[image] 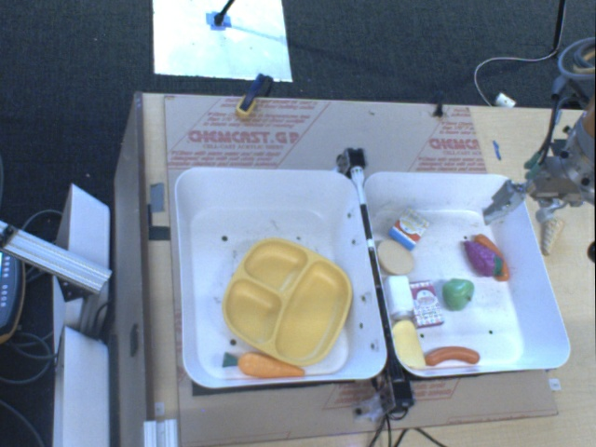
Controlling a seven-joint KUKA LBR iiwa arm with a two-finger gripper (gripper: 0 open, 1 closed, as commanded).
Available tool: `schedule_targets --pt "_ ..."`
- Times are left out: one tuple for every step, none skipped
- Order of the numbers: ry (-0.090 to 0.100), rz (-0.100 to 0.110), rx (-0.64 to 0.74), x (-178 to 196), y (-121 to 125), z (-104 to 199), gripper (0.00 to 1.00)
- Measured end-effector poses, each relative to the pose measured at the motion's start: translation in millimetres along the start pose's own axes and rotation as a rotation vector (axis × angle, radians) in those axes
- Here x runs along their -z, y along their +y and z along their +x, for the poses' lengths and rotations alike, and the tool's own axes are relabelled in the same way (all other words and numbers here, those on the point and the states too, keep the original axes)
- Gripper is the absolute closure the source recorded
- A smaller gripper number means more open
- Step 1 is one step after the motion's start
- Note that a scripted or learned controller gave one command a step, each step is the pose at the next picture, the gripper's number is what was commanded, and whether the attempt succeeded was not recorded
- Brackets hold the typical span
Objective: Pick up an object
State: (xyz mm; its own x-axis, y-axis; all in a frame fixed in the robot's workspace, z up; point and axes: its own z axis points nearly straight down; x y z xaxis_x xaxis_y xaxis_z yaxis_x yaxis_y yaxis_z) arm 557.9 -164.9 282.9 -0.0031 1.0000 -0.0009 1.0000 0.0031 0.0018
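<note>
Nearest, along the front of the left white bin (200, 250), a plastic orange carrot (270, 367) lies just in front of a yellow three-compartment plastic plate (287, 298), which sits tilted across that bin's floor. At the front of the right white bin (549, 319), a reddish toy sausage (453, 355) lies beside a pale yellow rounded piece (407, 343) set against the divider. Behind these come a small red-and-white printed carton (426, 304), a white block (399, 294) and a green toy pepper (457, 292). Farther back lie a tan round disc (395, 257), a purple toy eggplant with an orange end (486, 255), and a white, orange and blue packet (408, 230). At the far right corner, the grey gripper (523, 199) hangs over the bin's back rim, its two fingers spread apart with nothing between them, well apart from the toys. Beyond the bins, printed cardboard (279, 133) covers the bench.
</note>
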Motion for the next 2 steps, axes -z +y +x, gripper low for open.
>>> schedule_targets --pt "0.001 0.003 -0.002 -109 12 -30 0.0" --pt "-0.007 -0.013 -0.001 -192 21 -44 0.0"
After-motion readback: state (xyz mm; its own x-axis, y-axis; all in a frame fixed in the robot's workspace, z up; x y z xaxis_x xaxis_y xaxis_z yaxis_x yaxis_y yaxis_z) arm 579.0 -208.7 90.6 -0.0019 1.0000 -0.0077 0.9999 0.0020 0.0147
